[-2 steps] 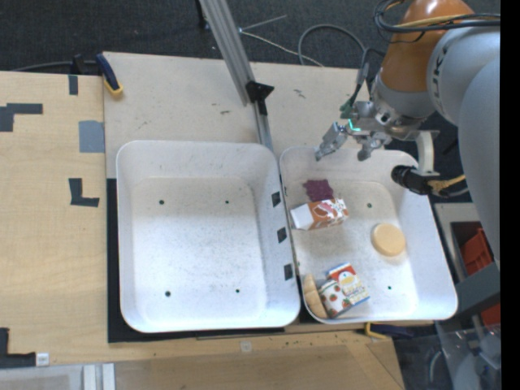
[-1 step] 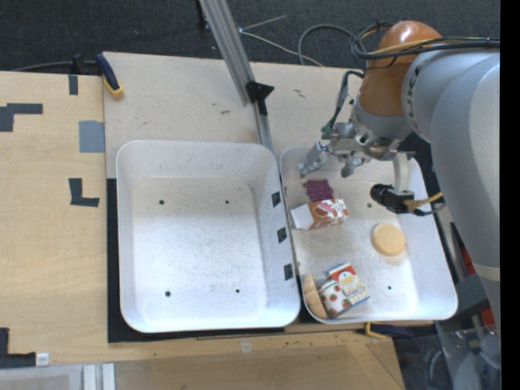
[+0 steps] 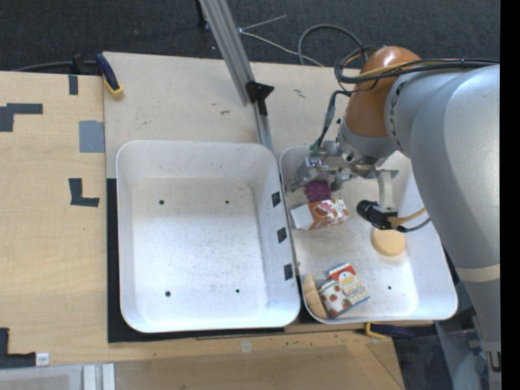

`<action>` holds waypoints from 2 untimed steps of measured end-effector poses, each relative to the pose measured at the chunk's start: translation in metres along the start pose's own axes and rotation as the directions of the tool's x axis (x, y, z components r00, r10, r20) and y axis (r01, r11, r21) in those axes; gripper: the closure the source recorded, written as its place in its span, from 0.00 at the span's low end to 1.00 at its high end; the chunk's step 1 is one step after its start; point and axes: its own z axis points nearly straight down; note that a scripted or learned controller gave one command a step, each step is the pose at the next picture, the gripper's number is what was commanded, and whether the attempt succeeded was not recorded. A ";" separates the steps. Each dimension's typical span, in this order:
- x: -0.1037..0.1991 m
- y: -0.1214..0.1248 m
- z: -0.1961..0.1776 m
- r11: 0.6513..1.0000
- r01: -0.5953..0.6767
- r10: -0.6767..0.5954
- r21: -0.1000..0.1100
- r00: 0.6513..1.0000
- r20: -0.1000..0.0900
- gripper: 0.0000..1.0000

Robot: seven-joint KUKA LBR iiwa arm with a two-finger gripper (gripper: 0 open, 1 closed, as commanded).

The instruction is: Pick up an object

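My gripper (image 3: 323, 177) hangs low over the back left part of the right bin (image 3: 422, 299). Directly under it lies a dark maroon object (image 3: 318, 192), and touching that on the near side is a red and white packet (image 3: 329, 212). A round tan object (image 3: 390, 243) rests further right in the same bin. Near the bin's front edge sits a small red, white and orange box (image 3: 345, 287) with a brown item (image 3: 313, 295) beside it. From this angle the maroon object is under the fingers, but whether they hold it is hidden.
The left bin (image 3: 195, 234) stands beside the right one, their rims touching in the middle. A grey metal bar (image 3: 231, 47) slants in from the top toward the bins. A black part (image 3: 375, 212) of the arm hangs over the right bin.
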 end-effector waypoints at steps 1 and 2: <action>0.001 0.002 -0.014 1.000 0.002 -0.002 -0.006 1.000 0.001 1.00; -0.001 -0.003 -0.058 1.000 -0.001 0.001 -0.010 1.000 0.000 1.00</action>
